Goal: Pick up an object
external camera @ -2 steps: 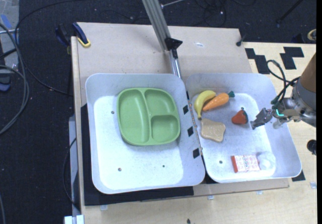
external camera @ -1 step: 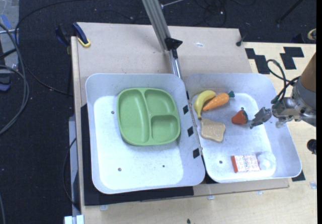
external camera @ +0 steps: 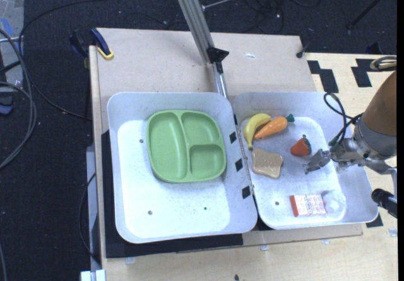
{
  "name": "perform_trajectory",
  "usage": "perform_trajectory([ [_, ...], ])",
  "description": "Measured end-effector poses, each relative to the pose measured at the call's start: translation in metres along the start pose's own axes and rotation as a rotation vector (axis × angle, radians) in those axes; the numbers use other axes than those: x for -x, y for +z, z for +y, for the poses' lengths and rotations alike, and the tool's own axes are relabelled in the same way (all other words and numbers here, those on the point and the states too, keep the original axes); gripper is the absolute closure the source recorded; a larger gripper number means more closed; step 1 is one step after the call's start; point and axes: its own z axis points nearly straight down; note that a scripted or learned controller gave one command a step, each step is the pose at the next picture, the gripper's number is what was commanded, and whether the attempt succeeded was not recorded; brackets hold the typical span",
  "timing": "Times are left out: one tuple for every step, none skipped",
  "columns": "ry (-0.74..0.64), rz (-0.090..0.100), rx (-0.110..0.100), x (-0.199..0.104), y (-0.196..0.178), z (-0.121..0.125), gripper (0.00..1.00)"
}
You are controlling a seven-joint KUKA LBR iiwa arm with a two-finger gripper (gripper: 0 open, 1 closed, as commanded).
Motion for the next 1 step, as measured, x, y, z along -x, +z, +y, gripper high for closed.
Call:
perform_trajectory([
  [0.0, -0.004, 0.007, 0.0004, 0.0442, 0.0011, 0.0],
])
